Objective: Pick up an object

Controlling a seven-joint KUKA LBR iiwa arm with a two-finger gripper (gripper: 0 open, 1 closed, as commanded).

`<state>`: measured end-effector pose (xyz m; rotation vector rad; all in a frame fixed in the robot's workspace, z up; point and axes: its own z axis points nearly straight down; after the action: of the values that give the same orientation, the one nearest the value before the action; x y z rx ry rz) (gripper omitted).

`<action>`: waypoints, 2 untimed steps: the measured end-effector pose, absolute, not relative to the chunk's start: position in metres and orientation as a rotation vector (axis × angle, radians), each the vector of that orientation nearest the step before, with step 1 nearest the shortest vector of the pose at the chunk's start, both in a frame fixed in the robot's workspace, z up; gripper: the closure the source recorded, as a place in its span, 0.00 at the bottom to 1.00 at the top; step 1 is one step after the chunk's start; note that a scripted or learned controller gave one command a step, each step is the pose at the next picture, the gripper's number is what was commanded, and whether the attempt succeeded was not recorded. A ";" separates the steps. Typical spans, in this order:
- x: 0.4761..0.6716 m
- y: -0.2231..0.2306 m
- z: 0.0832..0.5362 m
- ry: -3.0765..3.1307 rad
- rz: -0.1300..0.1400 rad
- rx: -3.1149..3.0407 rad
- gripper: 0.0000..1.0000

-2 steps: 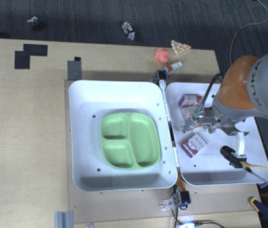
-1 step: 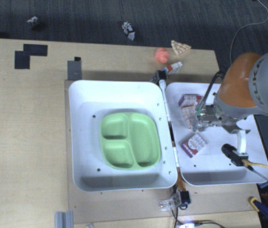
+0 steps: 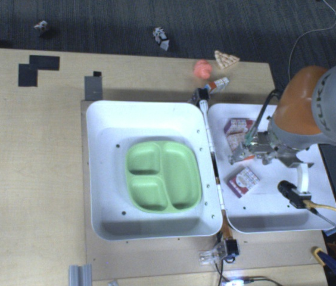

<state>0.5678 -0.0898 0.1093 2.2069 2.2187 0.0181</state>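
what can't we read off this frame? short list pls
- End effector, camera view: the arm's own wrist covers it, so finger state and any grasp cannot be told.
- Packet at the back of the right bin: partly behind the arm, label too small to read.
- Packet mid-bin: print blurred.
- Small items on the floor beyond the bench: too small to identify.
- Arm: cut off by the right edge.

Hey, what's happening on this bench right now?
A grey robot arm reaches in over the right bin, its gripper down among small packets. Nothing is visibly held yet. The left bin holds a green divided tray.
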 end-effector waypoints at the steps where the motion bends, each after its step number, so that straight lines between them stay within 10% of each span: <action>1: 0.569 -0.089 0.120 2.219 0.023 2.204 1.00; 2: 0.569 -0.089 0.120 2.220 0.022 2.203 0.00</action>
<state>0.5690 -0.0889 0.1200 2.2034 2.2197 0.0224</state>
